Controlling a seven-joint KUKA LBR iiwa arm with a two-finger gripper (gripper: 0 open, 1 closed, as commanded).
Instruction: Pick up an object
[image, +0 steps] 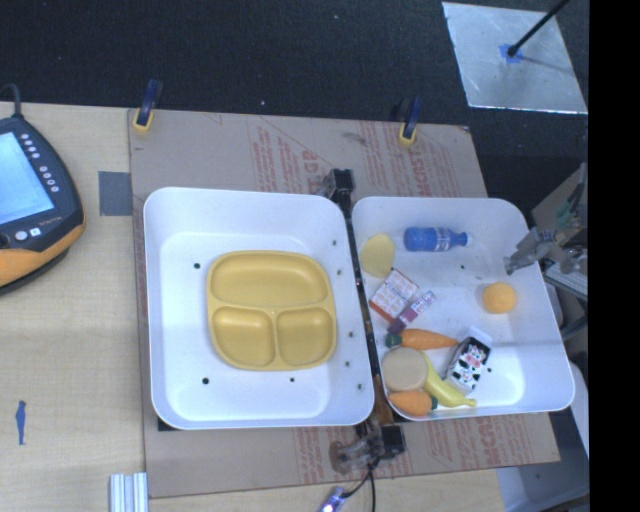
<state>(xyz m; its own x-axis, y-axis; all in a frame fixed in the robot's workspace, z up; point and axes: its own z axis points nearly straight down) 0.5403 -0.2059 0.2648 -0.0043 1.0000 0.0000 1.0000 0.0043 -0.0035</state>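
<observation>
The right bin (520, 395) holds several small objects. Among them are a blue bottle (435, 238), a pale yellow disc (377, 254), a small printed packet (395, 293) and an orange ball (499, 297). Nearer the front lie a carrot (425, 340), a black-and-white box (467, 363), a banana (447, 390) and a tan round piece (405, 370). My gripper (525, 255) hangs at the right bin's far right side, just above and to the right of the orange ball, with nothing seen in it.
The left bin (170, 300) carries a yellow divided plate (270, 308). A teach pendant (25, 200) lies on the bench at far left. Two clamps (147, 105) (408, 120) hold the cardboard sheet at the back edge.
</observation>
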